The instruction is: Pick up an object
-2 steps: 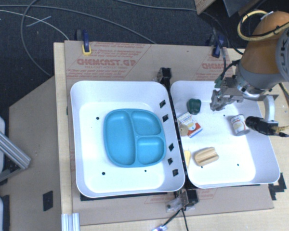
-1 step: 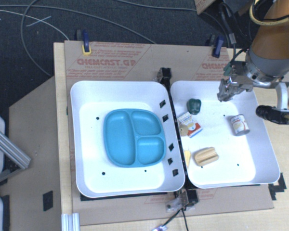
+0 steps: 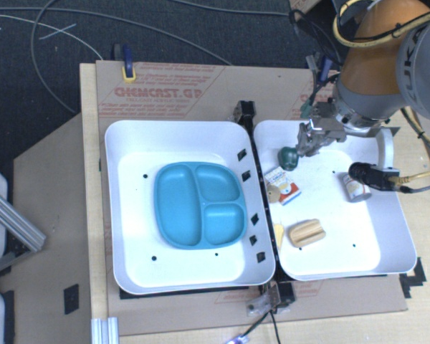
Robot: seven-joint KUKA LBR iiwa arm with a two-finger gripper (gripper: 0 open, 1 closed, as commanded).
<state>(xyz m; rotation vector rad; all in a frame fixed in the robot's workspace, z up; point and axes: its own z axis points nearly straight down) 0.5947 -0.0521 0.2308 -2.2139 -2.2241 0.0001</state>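
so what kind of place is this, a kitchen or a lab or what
Most likely a robotics lab bench, not a kitchen: the arm's gripper works over two white bins clamped to a board, with loose cables on dark carpet and a toy-like blue divided plate.

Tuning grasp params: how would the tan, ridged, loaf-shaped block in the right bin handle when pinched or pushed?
The tan loaf-shaped block looks solid, so probably stiff. Its rounded, ridged top may slip in a pinch. Lying flat on the right bin, it likely slides, not rolls.
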